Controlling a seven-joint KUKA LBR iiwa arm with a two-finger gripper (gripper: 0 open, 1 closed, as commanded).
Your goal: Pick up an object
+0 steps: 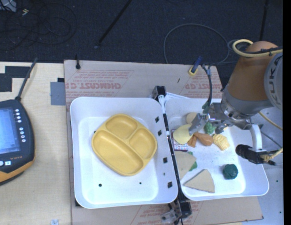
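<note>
My gripper (209, 124) hangs low over the back middle of the right bin (258, 184), in a cluster of toy food. Directly under it lies a small green piece (210, 128); whether it is gripped is unclear. An orange carrot-like piece (203, 139) and a yellow corn cob (221, 142) lie just in front of the gripper. A pale yellow round item (181, 134) sits to its left. Nearer the front are a dark green ball (230, 171), a tan wedge (201, 181) and a flat tan slice (183, 161).
The left bin (84, 172) holds a yellow divided plate (124, 144). A black divider rail (166, 139) runs between the bins. A teach pendant (11, 135) lies at the far left. Cables and a black handle (251, 154) hang at the right bin's right side.
</note>
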